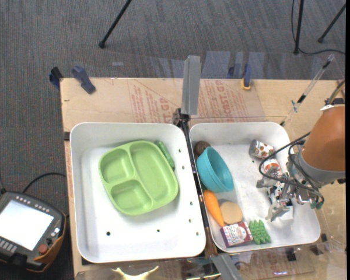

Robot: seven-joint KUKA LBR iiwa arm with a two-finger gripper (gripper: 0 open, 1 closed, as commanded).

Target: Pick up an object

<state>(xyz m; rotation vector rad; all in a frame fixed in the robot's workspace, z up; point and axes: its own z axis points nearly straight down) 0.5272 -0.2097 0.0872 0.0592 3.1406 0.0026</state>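
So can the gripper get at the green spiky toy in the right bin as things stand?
Probably yes. The gripper hangs just right of the green spiky toy, whose top lies uncovered; the maroon packet touching its left side may crowd a finger.

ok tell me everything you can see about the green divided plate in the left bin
The light green divided plastic plate is a rounded rectangle with three compartments: two along its upper side and one larger along its lower side. It looks like smooth matte plastic, with nothing in its compartments. It lies flat and right side up, turned at a slight angle, on the floor of the left white bin, toward the bin's upper middle. A darker green ridged piece lies against its upper right edge.
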